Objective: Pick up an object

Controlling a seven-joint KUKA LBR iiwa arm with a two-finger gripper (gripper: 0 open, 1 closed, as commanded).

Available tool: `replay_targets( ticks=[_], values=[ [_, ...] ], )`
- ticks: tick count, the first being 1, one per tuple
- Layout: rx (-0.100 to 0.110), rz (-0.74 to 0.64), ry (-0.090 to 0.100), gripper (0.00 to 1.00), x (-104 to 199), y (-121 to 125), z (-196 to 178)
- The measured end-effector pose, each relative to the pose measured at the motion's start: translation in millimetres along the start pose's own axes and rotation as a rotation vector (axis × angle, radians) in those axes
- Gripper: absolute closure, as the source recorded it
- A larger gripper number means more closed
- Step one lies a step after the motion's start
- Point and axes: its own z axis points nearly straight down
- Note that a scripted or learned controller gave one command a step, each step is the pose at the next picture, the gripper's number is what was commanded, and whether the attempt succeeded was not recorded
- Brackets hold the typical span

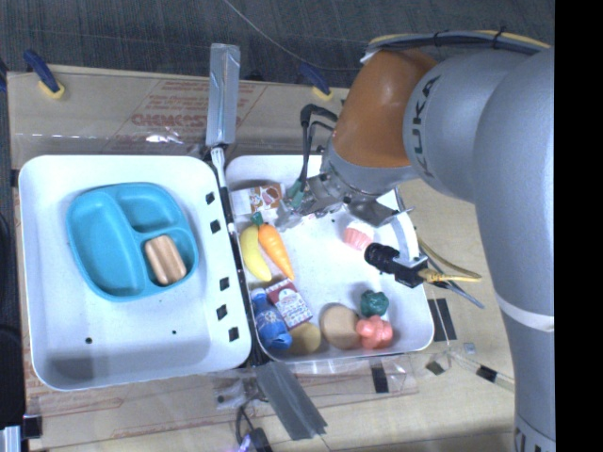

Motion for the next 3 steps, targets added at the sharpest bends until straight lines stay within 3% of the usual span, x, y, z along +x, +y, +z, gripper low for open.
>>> replay_targets(
  ticks=[1, 2, 3],
  values=[
    [0.000, 0.000, 0.000, 0.00, 0, 0, 0],
    [0.001, -0.261, 0.002, 0.00, -44, -37, 111],
    [0.000, -0.429, 0.001, 0.00, -52, 21, 110]
  ],
)
